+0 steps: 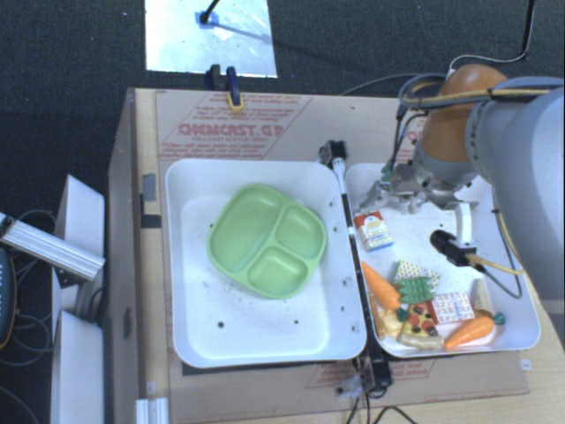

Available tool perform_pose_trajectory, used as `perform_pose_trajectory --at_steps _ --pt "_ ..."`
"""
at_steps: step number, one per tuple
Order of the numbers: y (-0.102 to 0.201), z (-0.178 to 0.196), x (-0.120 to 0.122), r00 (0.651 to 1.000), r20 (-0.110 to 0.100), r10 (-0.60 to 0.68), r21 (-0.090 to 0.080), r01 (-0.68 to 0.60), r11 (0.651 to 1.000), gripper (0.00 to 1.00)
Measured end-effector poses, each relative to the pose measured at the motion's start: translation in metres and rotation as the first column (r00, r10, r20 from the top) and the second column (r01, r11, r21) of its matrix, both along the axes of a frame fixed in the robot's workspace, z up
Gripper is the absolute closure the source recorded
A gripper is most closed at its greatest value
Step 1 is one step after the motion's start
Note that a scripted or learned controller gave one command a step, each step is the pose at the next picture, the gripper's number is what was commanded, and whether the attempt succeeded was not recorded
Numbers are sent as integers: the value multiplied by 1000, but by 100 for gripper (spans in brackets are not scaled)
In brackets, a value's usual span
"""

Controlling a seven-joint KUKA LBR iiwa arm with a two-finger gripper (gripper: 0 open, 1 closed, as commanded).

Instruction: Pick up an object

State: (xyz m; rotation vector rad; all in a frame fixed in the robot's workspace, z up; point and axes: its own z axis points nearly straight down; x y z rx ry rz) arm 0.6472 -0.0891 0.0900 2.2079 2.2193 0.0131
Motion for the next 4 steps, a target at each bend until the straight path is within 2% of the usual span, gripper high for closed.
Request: perform_pose_trajectory --at_steps 1,2,3,4 --pt "-13 0 -47 1000 2 -4 1 4 1000 0" --pt "-3 -5 22 1000 -10 0 2 0 1000 0" --pt "-7 -6 -76 1000 -14 -4 2 4 1000 0" --pt "-7 5 -75 1000 -10 -3 2 3 1000 100"
